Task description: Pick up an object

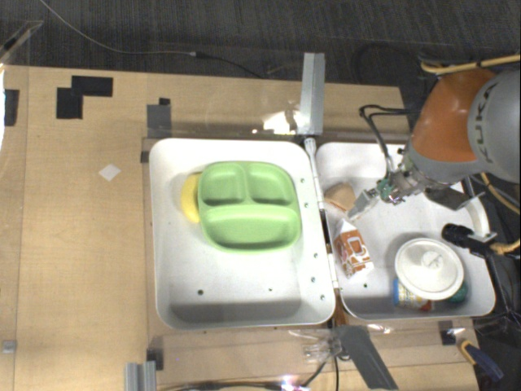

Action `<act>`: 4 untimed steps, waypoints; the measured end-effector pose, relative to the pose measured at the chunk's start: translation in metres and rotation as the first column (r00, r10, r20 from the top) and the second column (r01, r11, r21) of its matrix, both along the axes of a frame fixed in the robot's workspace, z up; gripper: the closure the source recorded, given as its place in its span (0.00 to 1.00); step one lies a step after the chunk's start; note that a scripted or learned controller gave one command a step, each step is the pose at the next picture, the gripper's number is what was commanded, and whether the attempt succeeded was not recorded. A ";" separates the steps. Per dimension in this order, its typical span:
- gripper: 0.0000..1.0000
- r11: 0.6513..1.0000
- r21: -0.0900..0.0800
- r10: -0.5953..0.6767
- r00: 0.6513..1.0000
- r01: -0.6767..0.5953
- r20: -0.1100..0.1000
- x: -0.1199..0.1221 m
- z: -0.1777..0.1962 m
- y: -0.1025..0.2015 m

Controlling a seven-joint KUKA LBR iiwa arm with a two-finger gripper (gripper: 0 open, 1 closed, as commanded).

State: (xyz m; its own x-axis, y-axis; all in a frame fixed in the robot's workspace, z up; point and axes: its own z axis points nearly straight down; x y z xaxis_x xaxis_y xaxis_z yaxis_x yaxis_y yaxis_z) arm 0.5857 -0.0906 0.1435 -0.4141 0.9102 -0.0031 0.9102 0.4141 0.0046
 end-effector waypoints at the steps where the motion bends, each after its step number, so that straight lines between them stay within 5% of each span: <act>1: 0.00 0.998 -0.001 0.056 0.998 -0.056 0.003 0.036 -0.056 -0.003; 2: 1.00 0.998 -0.005 0.062 0.998 -0.062 0.015 0.039 -0.042 -0.003; 3: 0.00 0.998 -0.005 0.063 0.998 -0.063 0.015 0.039 -0.042 -0.003; 4: 0.00 0.999 0.000 -0.054 0.999 0.054 0.003 0.072 -0.056 -0.001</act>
